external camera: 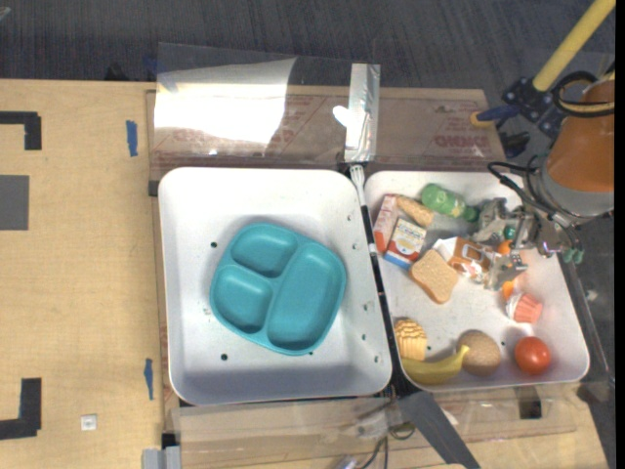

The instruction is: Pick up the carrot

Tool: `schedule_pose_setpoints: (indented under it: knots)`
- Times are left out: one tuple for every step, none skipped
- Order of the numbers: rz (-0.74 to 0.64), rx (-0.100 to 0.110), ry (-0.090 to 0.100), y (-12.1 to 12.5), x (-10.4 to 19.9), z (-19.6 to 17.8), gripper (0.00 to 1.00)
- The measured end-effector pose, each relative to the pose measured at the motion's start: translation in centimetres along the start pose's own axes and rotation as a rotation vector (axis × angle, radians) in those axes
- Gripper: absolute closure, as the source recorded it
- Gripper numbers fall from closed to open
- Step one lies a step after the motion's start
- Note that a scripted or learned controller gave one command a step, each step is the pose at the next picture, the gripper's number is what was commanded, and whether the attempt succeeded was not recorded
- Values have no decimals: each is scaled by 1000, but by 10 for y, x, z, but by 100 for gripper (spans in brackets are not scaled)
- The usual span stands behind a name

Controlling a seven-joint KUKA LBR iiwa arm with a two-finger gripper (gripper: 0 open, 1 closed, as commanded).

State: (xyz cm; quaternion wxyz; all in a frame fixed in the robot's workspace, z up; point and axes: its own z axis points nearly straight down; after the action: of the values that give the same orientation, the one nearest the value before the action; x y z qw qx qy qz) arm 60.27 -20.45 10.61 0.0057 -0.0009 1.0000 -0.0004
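In the right white bin (571, 306), amid smooth plastic toy food, a small orange sliver that looks like the carrot (505, 250) lies under the metal gripper (503, 231). It is too hidden to tell its long axis. Whether the jaws are wide or narrow cannot be told.

A pale wooden table (68, 262) fills the left side, marked with black tape corners (27, 130) and short blue tape strips (131, 137). Beyond its far edge lies dark grey carpeted floor (293, 13). A clear plastic sheet (225, 106) glares under overhead light.
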Motion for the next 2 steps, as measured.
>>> schedule_pose_setpoints:
  knots:
    - [-57,1,0,16,56,16,0]
    - [-60,5,-14,17,51,3,100]
